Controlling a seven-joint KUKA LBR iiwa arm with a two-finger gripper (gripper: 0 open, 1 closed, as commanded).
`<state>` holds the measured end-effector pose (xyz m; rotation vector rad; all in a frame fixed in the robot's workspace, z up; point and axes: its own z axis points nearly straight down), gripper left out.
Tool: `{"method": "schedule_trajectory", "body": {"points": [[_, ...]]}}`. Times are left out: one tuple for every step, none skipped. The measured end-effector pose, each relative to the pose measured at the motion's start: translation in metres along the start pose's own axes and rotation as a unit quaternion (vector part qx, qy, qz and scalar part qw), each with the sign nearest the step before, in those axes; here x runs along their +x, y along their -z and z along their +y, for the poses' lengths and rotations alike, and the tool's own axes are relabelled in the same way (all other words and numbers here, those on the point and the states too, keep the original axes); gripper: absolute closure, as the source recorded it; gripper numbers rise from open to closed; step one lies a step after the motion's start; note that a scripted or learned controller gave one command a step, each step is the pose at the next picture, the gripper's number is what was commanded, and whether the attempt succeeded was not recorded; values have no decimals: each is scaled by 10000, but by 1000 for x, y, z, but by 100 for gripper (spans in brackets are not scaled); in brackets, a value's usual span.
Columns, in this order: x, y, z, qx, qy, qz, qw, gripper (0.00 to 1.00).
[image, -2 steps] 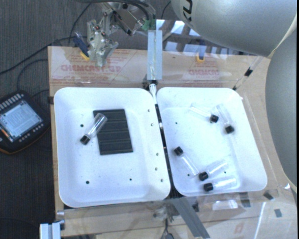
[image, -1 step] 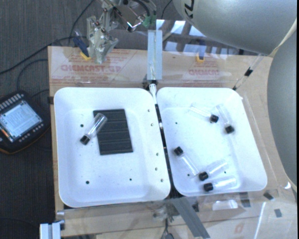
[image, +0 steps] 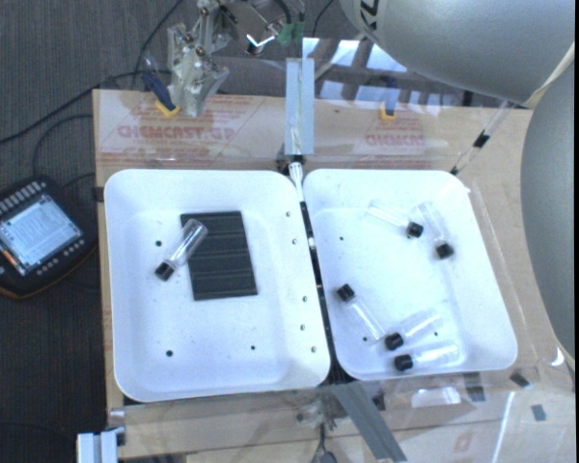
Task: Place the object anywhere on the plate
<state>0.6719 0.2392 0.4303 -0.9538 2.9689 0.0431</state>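
The tool (image: 195,70) hangs over the far edge of the surface (image: 367,133), beyond the back rim of the left bin (image: 125,287), with nothing seen in its grasp; whether it is open or closed cannot be told from this angle. Straight down the view from the tool, well apart from it, the black ribbed plate (image: 220,257) lies flat on the floor of the left bin. The object, a clear vial (image: 180,247) with a black cap, lies on its side across the plate's corner nearest the tool. Its clear body rests on the plate and tilts away from the tool, while its capped end sticks out past the plate's left edge over the white bin floor. Farther from the tool, off to its right in the view, the right bin (image: 482,258) touches the left one along a shared rim and holds five more capped vials (image: 405,331). Two lie near that bin's back wall and three toward its front, the front pair close together. To the tool's left and below it in the view, a handheld control pendant (image: 31,234) with a lit screen sits on the dark floor beside the left bin. The grey arm (image: 463,27) enters to the right of the tool.
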Motion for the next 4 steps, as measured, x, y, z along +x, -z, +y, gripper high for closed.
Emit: {"method": "schedule_trajectory", "body": {"points": [[-1,10,0,-19,-8,-35,10000,100],[11,-113,-1,64,449,142,9989,100],[8,-39,-5,50,2625,139,9648,100],[10,5,-9,82,576,123,9982,100]]}}
